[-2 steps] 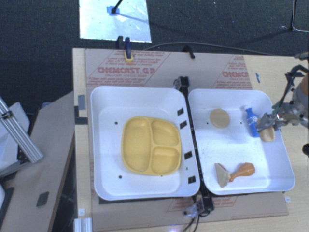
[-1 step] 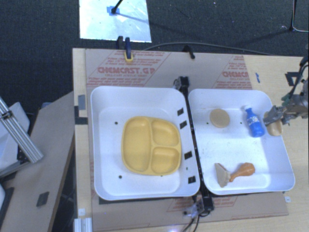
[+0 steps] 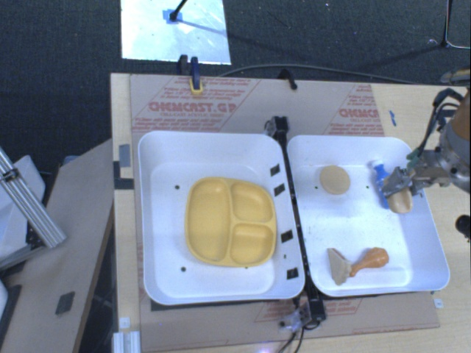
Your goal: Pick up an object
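While we look across the right bin [image 3: 423, 267], we see the gripper [image 3: 398, 190] low at its far right side, whether clenched or released we cannot tell. A tan piece [image 3: 401, 202] and blue object [image 3: 380, 173] lie just beside it; the round disc [image 3: 334, 180] sits farther left.

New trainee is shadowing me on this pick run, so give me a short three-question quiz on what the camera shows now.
1. True or false: the yellow divided plate lies in the left bin.
2. How many compartments does that plate have?
3. Which item lies nearest the gripper? A) round tan disc B) tan brush with orange handle C) small beige piece by the right bin wall

Key: 1 true; 2 three; 3 C.
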### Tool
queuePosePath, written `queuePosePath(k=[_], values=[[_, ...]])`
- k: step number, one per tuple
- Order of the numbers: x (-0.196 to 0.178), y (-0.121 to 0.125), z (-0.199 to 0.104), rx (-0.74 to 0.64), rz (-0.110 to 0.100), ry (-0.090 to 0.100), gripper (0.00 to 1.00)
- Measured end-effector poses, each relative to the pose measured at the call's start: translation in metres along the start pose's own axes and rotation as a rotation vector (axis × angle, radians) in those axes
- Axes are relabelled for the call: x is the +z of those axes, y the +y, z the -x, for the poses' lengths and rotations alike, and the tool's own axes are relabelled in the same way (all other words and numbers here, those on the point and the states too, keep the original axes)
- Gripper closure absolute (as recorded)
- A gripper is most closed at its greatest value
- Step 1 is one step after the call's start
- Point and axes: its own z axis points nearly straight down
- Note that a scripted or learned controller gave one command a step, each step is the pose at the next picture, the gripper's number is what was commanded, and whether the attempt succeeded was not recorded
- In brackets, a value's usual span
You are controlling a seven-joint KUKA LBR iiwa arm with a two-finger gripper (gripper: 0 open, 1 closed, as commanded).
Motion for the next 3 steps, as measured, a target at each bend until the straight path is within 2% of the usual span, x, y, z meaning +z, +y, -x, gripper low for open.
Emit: queuePosePath(k=[1,3], values=[[-0.006,-0.009,-0.057,-0.002,0.001,0.001,1.0],[0.012,-0.027,-0.179,-0.002,-0.001,0.001,1.0]])
